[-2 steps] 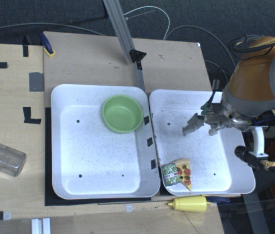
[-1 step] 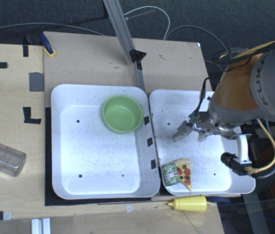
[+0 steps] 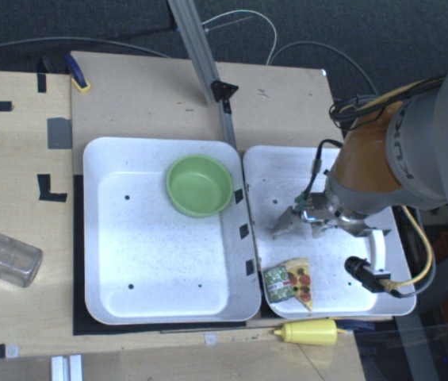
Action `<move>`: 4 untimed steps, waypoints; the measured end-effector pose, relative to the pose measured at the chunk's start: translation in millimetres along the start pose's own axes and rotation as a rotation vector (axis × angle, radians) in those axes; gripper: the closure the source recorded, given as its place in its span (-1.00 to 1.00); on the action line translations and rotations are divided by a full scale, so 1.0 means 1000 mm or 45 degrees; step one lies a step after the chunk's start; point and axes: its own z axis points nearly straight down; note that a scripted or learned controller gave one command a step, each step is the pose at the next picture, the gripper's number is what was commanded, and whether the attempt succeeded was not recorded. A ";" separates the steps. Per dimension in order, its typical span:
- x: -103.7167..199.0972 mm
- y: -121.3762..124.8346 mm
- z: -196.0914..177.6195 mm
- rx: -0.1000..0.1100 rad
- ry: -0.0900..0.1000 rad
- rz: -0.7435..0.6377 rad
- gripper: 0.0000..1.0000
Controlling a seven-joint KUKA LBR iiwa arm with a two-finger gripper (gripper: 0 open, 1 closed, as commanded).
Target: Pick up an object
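A green bowl (image 3: 200,185) stands upright in the left bin (image 3: 112,236), near its back right corner. A small packet printed in green and red (image 3: 288,282) lies flat in the front left corner of the right bin (image 3: 275,173). My gripper (image 3: 293,217) hangs over the middle of the right bin, a short way behind the packet and apart from it. The grey and orange arm (image 3: 382,165) covers the bin's right half. Nothing shows in the gripper's grasp.
A yellow squeeze bottle (image 3: 308,332) lies on the bench just in front of the right bin. A clear plastic tumbler (image 3: 0,254) lies at the far left. A slanted metal pole (image 3: 200,46) ends behind the bins. Cables loop near the arm.
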 end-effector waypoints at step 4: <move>0.005 0.003 -0.159 -0.014 -0.001 -0.001 1.00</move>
